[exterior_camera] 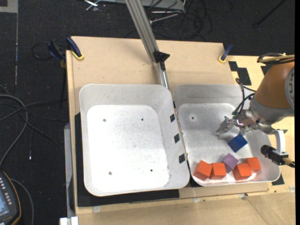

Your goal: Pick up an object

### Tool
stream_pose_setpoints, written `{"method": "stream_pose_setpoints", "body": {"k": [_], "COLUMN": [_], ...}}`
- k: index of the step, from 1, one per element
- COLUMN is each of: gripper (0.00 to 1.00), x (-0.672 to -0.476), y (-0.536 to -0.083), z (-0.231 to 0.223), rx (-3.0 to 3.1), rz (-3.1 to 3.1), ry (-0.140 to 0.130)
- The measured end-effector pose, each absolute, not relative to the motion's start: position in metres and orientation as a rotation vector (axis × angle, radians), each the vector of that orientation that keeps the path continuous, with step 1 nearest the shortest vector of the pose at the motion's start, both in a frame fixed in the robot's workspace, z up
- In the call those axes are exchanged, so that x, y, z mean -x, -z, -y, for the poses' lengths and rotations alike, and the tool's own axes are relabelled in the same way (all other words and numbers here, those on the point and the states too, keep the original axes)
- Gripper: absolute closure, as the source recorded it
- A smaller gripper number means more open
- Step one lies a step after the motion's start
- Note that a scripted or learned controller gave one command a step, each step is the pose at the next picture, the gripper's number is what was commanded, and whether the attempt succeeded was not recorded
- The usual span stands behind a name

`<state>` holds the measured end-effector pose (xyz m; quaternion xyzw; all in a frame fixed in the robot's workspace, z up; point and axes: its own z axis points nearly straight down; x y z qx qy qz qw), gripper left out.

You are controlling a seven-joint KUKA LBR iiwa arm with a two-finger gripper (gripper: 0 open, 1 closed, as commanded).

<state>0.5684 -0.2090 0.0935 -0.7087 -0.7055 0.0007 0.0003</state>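
Note:
In the right bin [206,95] a blue cube [237,143] lies tilted near the right wall. My gripper [228,126] hangs just up and left of it, close above the bin floor, at the end of the grey wrist with the orange band. Nothing shows held in it. Along the bin's front wall sits a row of blocks: an orange block [203,169], a second orange block [218,170], a purple cube [230,161] and two more orange blocks [242,171] [253,164].
The left bin [86,102] stands beside the right one. A slanted metal pole [143,27] ends at the bins' shared back edge. Blue-and-yellow clamps [74,48] [226,53] grip the bench's far corners. Cables lie on the dark floor.

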Motion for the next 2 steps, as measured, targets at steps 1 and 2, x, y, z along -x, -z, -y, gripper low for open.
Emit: {"method": "stream_pose_setpoints", "body": {"k": [1,2], "gripper": [0.00,0.00], "x": [-0.552,-0.570], "y": [-0.096,-0.130], "z": [0.204,0.174], "rx": [2.223,2.218], "rz": [2.221,2.231], "ry": [0.000,0.005]}}
